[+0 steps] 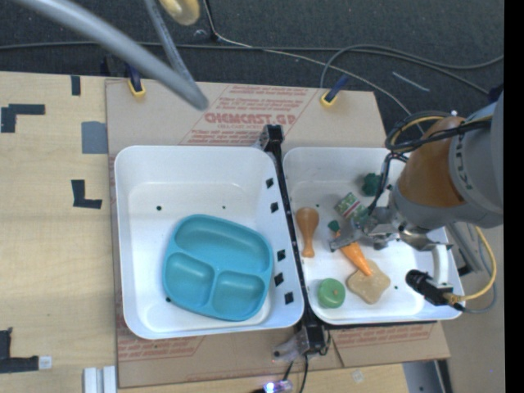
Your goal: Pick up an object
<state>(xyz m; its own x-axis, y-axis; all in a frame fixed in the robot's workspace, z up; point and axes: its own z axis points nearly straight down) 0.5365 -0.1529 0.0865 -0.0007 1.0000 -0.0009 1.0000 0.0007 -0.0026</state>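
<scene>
The right bin (327, 164) holds several small items. An orange carrot (359, 259) lies near its middle, and my gripper (344, 238) hangs low right at the carrot's upper end. A tan drumstick-shaped piece (308, 228) lies to the gripper's left. A small green box (348, 206) and a dark green item (372, 184) sit behind it. A green round piece (331, 293) and a tan bread-like chunk (368, 286) rest near the front wall. The arm's orange band (430, 177) covers the bin's right side.
The left bin (131, 219) holds a blue divided tray (218, 267). A black divider (280, 211) separates the two bins. Cables run over the cardboard behind the bins and along the right bin's front right corner. A grey pole crosses the top left.
</scene>
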